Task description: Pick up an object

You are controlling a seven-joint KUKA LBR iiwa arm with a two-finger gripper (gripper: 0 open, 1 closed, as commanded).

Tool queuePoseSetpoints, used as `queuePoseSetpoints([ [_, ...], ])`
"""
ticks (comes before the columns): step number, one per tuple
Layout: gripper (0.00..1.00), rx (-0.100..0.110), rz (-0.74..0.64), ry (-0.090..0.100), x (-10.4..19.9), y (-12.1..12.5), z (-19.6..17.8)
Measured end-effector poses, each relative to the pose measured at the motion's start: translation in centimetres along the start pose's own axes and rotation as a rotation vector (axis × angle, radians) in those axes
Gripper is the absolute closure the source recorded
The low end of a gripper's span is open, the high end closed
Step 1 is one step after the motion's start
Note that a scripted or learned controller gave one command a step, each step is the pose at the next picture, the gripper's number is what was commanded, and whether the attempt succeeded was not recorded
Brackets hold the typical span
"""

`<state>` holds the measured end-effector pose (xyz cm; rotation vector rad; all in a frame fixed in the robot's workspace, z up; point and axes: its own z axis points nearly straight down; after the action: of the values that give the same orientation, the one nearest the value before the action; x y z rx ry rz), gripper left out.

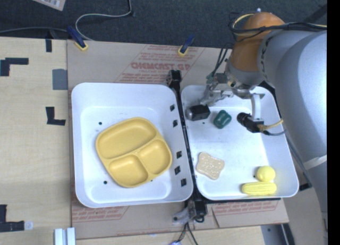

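Flanking gripper [223, 112]: green block [221, 118], toast [210, 165], corn [259, 188], lemon [265, 173]

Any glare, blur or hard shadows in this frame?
Camera view: even light, soft shadows; mild glare on the right bin floor; the arm, close to the lens, looks blurred; yellow tray, green block and gripper fairly sharp.

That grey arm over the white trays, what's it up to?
The arm's gripper hangs low over the right bin, next to a small green block, apparently trying to pick something up. It holds nothing that I can see. A toast-like piece and two yellow toys lie nearer the front. The left bin holds a yellow divided plate.
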<state>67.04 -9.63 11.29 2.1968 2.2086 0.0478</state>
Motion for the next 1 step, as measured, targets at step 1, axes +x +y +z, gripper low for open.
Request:
queuePoseSetpoints([
  [1,0.0,0.009,0.0,0.002,0.06,-0.25,0.39],
])
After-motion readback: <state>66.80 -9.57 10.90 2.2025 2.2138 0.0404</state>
